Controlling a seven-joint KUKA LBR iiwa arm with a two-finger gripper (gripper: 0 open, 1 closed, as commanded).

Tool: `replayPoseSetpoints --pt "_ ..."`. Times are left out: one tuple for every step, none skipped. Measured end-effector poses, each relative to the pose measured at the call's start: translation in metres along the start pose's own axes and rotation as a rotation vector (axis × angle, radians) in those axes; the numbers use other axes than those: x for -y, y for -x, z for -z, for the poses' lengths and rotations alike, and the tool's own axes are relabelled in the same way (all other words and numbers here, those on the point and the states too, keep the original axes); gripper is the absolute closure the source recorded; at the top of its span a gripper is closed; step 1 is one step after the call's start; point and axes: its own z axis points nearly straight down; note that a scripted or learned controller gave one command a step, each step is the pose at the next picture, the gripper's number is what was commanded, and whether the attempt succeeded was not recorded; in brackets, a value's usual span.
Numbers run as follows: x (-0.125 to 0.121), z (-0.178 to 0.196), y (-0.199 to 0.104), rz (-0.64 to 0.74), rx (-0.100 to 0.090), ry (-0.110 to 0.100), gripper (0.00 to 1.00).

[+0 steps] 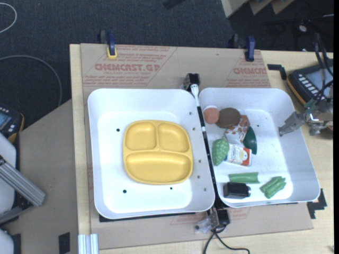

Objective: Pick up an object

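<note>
Two white bins sit side by side on the bench. The left bin (100, 142) holds a yellow divided plate (157, 152) at frame centre-left. The board (79, 89) beneath carries red lettering, partly readable as "CHEMCAST" at upper left and again at upper right. The right bin (296, 163) holds the candidates: a brown round item (229, 116), a green leafy piece (220, 151), a small printed packet (239, 155) whose label is too small to read, a black block (238, 190) and a green pod (273, 186). The gripper (288, 125) hangs at that bin's right rim, mid-right of frame, holding nothing; its spread cannot be judged. The cluster lies leftward and lower in frame from it. The pod, the closest graspable piece, runs diagonally, lower left to upper right.
</note>
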Motion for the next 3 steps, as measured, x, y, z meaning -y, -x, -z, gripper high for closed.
replayPoseSetpoints --pt "0.036 -0.16 -0.064 0.001 -0.005 -0.007 0.0" --pt "-0.017 -0.154 -0.024 0.001 0.003 0.005 0.0" --pt "-0.08 -0.154 -0.099 0.01 -0.002 0.007 0.0"
